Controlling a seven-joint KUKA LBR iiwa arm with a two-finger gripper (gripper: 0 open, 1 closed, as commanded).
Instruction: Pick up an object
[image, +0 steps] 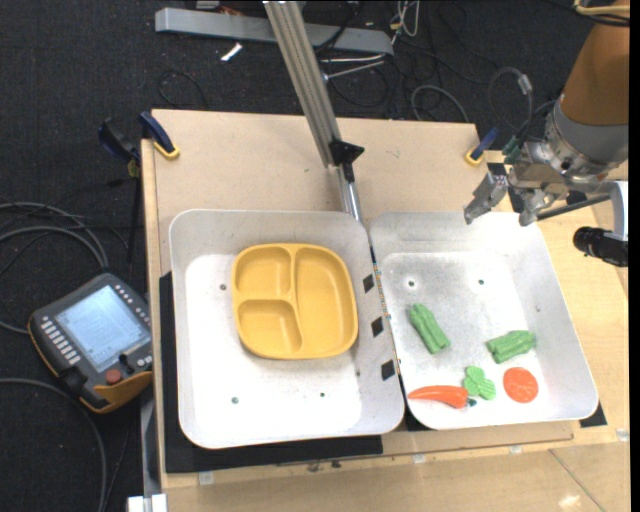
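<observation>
Lying well below the open jaws (503, 205), green bean pod (428, 328).

We see the arm (600, 60) cut off by the top and right edges, above the right bin (560, 300).

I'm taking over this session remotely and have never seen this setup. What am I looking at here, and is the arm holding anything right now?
This is one fixed camera above a bench, looking down at a slant. The grey arm with an orange band comes in from the right; its gripper hangs open above the far edge of the right bin, with nothing between its fingers. That bin holds toy food: a green bean-like piece, another green piece, a small green leafy piece, an orange carrot and a red-orange disc. The left bin holds a yellow divided plate. Left of the bench lies a handheld control pendant.
</observation>
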